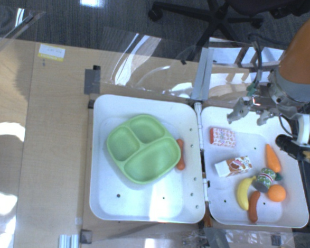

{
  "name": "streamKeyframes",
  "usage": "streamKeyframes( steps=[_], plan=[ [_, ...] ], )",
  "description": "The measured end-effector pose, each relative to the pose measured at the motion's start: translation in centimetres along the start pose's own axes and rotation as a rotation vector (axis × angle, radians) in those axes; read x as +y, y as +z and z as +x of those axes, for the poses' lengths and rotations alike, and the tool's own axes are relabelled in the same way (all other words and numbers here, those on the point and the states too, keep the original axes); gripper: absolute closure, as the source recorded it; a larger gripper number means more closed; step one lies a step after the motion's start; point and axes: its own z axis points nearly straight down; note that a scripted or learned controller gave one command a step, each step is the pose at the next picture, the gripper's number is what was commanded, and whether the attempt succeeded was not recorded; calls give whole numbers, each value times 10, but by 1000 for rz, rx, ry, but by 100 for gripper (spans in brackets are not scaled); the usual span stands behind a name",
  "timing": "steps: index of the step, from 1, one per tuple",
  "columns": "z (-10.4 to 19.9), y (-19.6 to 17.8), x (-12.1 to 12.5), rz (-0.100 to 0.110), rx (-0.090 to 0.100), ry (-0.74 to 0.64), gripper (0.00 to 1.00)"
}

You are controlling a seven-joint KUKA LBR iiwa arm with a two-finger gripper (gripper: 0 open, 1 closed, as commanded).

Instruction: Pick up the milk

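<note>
We saw two white bins: the left bin (102,196) held a green divided plate (144,148) with a small sausage (180,154) at its right edge. The right bin (291,215) held the milk (233,166) carton lying near its middle, beside a banana (243,193) and a carrot (272,158). The gripper (249,116) hovered over the bin's far edge, its fingers spread wide and holding nothing.

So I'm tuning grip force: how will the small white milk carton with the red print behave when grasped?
The small white milk carton with red print lies on its side, boxy and flat-faced, so it probably won't roll. It looks like a light toy, likely stiff. The yellow banana lies close by, so a push could nudge it.
</note>
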Motion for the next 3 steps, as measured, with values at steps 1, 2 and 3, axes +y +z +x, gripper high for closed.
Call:
streamKeyframes(
  steps=[1,2,3],
  plan=[
    [-27,122,-13,2,0,-112,0],
    [-25,178,-34,-9,-2,-166,0],
    [-45,177,-91,-9,-5,-218,0]
  ],
)
